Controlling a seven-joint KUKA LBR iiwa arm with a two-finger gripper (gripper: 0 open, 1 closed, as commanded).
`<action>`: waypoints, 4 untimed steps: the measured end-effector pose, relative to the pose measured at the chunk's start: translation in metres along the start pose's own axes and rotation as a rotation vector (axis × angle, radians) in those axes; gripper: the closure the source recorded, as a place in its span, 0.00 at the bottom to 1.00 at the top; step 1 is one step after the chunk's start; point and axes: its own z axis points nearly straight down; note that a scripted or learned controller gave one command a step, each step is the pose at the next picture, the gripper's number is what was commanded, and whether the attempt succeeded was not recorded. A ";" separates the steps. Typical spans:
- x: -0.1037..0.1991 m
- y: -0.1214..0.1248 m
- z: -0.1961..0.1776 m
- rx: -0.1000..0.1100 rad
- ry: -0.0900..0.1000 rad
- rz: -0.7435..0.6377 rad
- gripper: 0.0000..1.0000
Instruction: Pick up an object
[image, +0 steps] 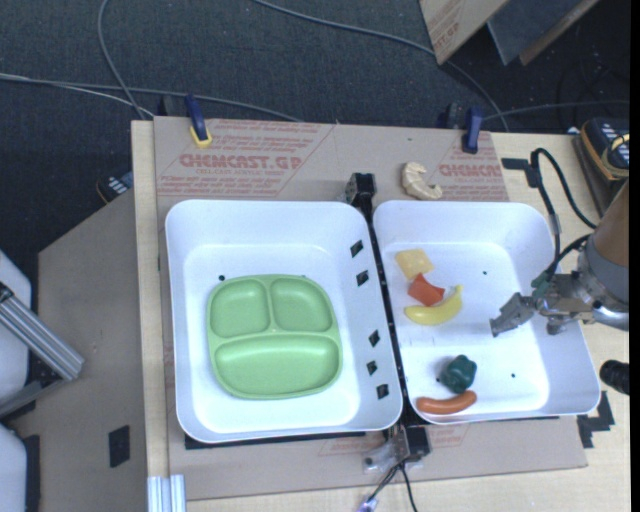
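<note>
The claw (512, 315) hangs over the right bin (520, 222), its dark fingers spread apart with nothing between them. All the toy food lies toward the bin divider from it: a banana (434, 311) nearest, level with the tips but apart from them, a red piece (426, 291) touching the banana, and a yellow block (414, 263) just beyond. Nearer the bin's front edge sit a green lump (459, 373) and a sausage (446, 403) close together. I judge the open fingers are lined up for the banana, which lies in the direction they point. The arm (612, 262) enters from beyond the bin's outer wall, wrist bent so the claw tilts inward and down. A green tray (273, 336) sits well apart in the other bin (200, 390).
</note>
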 end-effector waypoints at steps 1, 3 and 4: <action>0.000 0.003 -0.006 -0.013 -0.003 -0.004 0.00; -0.015 0.013 0.099 -0.009 -0.001 -0.004 0.00; -0.014 0.013 0.109 -0.011 -0.002 -0.004 0.00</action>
